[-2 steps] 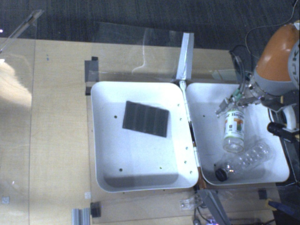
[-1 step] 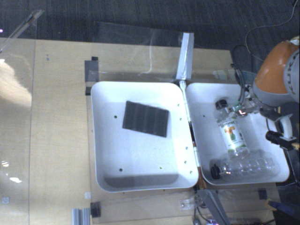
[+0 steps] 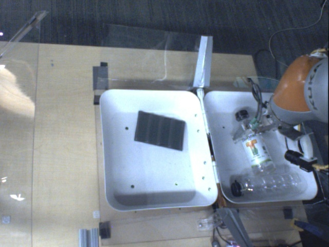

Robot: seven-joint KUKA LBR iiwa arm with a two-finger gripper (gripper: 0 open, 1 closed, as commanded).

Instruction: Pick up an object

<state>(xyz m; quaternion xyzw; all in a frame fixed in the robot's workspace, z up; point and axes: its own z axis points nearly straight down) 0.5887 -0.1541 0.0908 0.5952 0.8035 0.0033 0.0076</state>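
The wooden bench [image 3: 61, 153] carries two shallow white bins side by side: the left bin [image 3: 115, 179] holds a dark ribbed rectangular pad [image 3: 160, 130] lying flat near its middle, and the right bin [image 3: 221, 138] holds the bottles. The grey arm with its orange band [image 3: 294, 89] reaches in from the right, and its gripper [image 3: 253, 123] is low over the upper part of the right bin, just at the top end of a small bottle with an orange and green label [image 3: 256, 152]; how far the jaws are apart I cannot tell. A clear plastic bottle with a black cap [image 3: 267, 183] lies on its side along the near wall of this bin, and a small dark round object [image 3: 241, 115] lies near the gripper.
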